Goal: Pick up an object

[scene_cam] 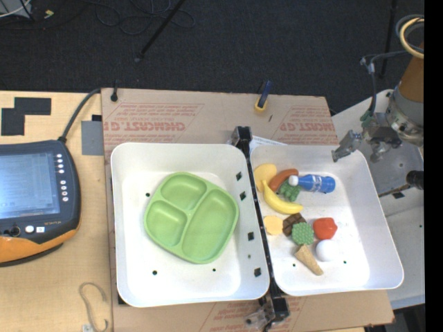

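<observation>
Pincer [365, 146] hangs over the right bin's [377, 213] far right corner, above and right of the bottle [315, 183]; fingers spread, nothing between them. Bottle lies in the right bin, banana [275, 198] just left of it, red piece [324, 227] and cone [309, 259] nearer the front. Green tray [192, 216] sits in the left bin [131, 185], well left of the bottle.

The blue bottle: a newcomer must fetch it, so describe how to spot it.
Look in the right bin, at the toy pile near its far end. The blue bottle lies on its side right of the banana; it alone is blue, with a white cap.
</observation>
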`<act>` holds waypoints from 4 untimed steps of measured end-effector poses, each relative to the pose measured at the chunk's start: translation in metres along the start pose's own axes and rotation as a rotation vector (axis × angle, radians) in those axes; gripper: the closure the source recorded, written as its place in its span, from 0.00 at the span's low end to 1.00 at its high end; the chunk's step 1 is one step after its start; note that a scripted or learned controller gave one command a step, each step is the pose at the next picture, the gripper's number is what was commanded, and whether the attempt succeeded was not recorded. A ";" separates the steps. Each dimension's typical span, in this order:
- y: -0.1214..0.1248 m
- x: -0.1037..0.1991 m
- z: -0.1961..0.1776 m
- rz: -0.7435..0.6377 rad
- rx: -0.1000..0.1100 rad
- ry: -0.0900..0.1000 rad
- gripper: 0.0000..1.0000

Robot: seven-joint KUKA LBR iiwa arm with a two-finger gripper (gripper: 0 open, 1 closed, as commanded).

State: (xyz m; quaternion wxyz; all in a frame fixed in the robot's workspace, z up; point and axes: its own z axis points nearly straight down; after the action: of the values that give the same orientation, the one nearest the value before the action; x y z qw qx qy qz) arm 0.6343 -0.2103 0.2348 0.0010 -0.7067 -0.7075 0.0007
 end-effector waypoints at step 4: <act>0.014 0.014 0.110 -0.009 -0.027 -0.006 1.00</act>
State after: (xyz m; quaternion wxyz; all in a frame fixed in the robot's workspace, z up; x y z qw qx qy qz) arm 0.6483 -0.1959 0.1243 -0.0106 -0.7035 -0.7106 -0.0066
